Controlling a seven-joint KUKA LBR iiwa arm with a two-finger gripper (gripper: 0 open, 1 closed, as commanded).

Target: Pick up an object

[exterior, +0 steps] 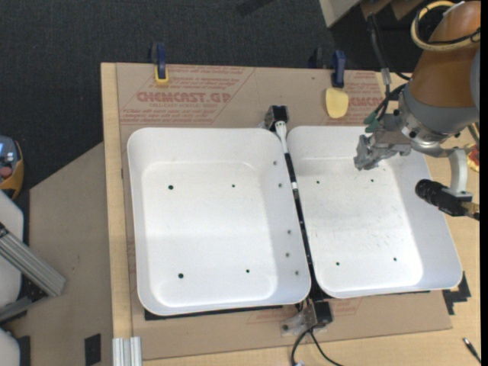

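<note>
One board, two bins, one arm over the right bin.

The brown board carries red "CHEMCAST GP" print near its upper edge. Two white bins sit on it touching, left bin and right bin. The arm enters at upper right; its gripper hangs over the right bin's upper part, spread or pressed together I cannot tell. Two blue clamps grip the board's top edge. One pale yellow object lies on the board above the right bin, outside both.

Brown board with red lettering covers the tabletop, fastened at its far edge by two blue clamps. A pale yellow piece lies near the right clamp. Dark carpet beyond.
</note>
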